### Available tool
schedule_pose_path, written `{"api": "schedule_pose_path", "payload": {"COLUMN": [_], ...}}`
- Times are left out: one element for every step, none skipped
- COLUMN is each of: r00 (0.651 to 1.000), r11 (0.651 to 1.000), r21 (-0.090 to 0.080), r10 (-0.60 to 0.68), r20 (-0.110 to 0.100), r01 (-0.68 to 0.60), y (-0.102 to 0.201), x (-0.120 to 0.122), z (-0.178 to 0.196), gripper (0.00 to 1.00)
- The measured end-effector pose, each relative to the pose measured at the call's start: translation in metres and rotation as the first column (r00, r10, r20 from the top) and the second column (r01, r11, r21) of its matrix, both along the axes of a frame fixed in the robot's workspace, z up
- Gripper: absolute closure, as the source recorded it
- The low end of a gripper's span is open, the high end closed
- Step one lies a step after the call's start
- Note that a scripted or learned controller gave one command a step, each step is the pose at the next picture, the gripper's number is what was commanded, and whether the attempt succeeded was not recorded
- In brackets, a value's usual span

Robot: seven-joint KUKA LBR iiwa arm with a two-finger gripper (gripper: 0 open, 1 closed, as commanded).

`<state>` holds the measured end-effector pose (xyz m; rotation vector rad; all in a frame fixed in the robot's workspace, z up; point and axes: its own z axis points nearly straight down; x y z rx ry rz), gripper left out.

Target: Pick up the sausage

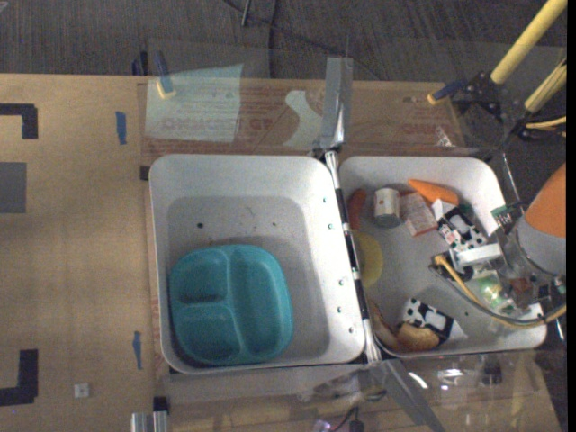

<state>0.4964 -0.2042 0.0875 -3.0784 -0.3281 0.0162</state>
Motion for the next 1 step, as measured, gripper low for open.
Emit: {"api": "schedule_pose_path", "payload": {"r00": [1.0], "r11": [1.0], "r21": [-0.006], "r10": [0.008], "r20": [0.02], "r01": [-0.008], "y": [0.0004], "x": [-0.0073], "z": [0.0018], "gripper": [0.0]}}
